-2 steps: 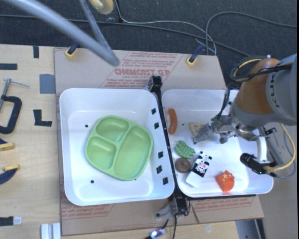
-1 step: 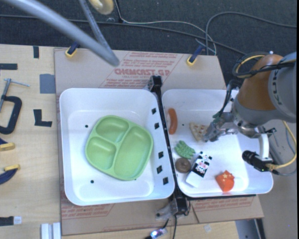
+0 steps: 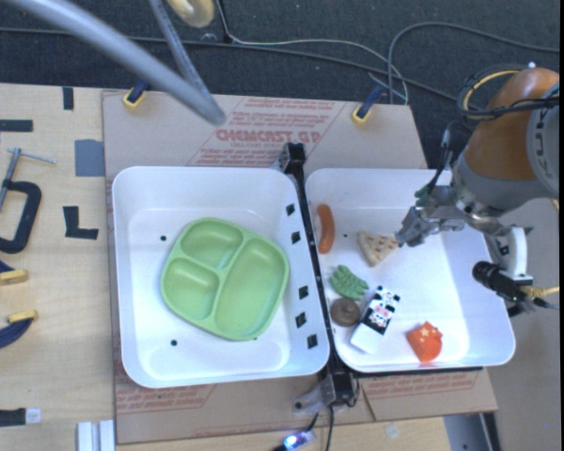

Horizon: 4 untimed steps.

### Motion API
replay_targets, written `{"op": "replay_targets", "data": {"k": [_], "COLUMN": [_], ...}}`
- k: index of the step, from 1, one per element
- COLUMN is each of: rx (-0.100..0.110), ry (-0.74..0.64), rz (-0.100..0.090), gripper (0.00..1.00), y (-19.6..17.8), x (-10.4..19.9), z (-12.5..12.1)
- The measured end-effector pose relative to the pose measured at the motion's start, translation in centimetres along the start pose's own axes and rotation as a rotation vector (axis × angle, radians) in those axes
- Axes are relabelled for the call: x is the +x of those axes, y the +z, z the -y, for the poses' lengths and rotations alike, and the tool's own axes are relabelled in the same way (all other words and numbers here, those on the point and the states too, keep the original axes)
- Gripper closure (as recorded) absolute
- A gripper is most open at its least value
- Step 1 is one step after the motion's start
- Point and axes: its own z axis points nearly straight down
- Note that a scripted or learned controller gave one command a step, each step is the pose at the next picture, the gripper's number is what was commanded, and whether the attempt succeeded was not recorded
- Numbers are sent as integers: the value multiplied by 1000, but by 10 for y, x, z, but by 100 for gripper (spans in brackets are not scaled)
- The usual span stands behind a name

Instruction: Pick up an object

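1. Hovering low in the right bin [image 3: 470, 280], my gripper [image 3: 412, 231] sits just beside the cheese wedge [image 3: 378, 246]; whether it is spread or pressed together I cannot tell.
2. Nearby lie a sausage [image 3: 325, 227], green leaf toy [image 3: 349, 282], brown disc [image 3: 345, 311], cow-print carton [image 3: 375, 319] and red pepper [image 3: 426, 340].
3. Left bin [image 3: 136, 252] holds a green divided plate [image 3: 226, 277].
4. Both bins rest on cardboard [image 3: 263, 125] over a wooden bench [image 3: 47, 261].

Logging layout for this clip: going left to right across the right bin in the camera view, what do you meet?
Sausage → green leafy piece → cow-print carton → red toy. The pincer hangs beside the cheese wedge.
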Motion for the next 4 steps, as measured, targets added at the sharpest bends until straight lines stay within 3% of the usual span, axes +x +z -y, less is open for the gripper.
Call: {"op": "replay_targets", "data": {"k": [2, 4], "rx": [-1, 7], "ry": [0, -3], "rz": [1, -1], "gripper": [100, 100], "y": [-110, -91], "x": [3, 113], "z": [1, 23]}}
